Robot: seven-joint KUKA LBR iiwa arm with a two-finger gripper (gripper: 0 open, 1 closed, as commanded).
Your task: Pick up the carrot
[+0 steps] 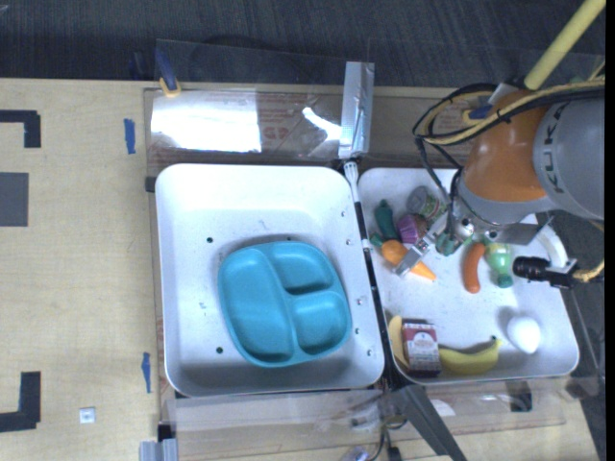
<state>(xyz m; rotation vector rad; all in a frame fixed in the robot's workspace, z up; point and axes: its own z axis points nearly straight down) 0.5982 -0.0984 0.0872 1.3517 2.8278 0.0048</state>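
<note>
Two bins on the worktop, and we are at the approach step.

We see the claw [420, 254] low in the right bin [562, 358], metal tips just beside the carrot [420, 271], which lies near the divider below an orange ball [393, 252]. Whether the claw is open or closed we cannot tell. Next we judge it must straddle the carrot, close, then lift clear of the blue tray [284, 301] side.

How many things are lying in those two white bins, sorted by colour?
Blue: 1, the divided tray
Orange: 3, a round fruit, the carrot, a sausage-like piece
Green: 2, a long piece, a small round piece
Yellow: 1, the banana
White: 1, the egg
Purple: 1, a small item
Red: 1, a small box
Total: 10

The end effector hangs by the carrot.
</note>
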